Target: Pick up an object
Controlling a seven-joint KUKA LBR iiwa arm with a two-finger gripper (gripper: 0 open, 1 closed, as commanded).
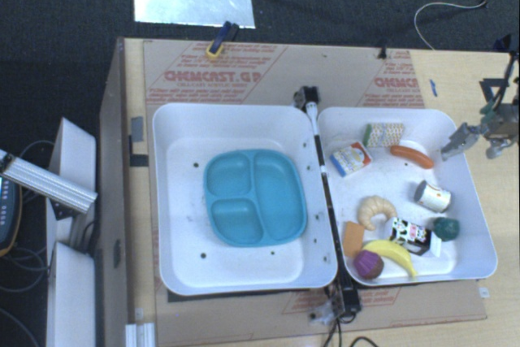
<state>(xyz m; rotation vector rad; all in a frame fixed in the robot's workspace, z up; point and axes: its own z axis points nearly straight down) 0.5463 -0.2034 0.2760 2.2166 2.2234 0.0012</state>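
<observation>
The end effector [461, 140] is hovering at the right bin's [479, 244] far right rim, its opening indeterminable, while the hot dog [411, 155] is lying just beside it inside that bin.

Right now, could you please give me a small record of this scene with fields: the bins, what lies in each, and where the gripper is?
left bin: holds a blue divided tray
right bin: holds toy food and small things
far side of right bin: sponge, sausage, small carton
middle: croissant, white cup on its side
near side: banana, purple ball, orange block
gripper: over the right bin's far right rim, holding nothing visible
jaws: cannot tell
</observation>
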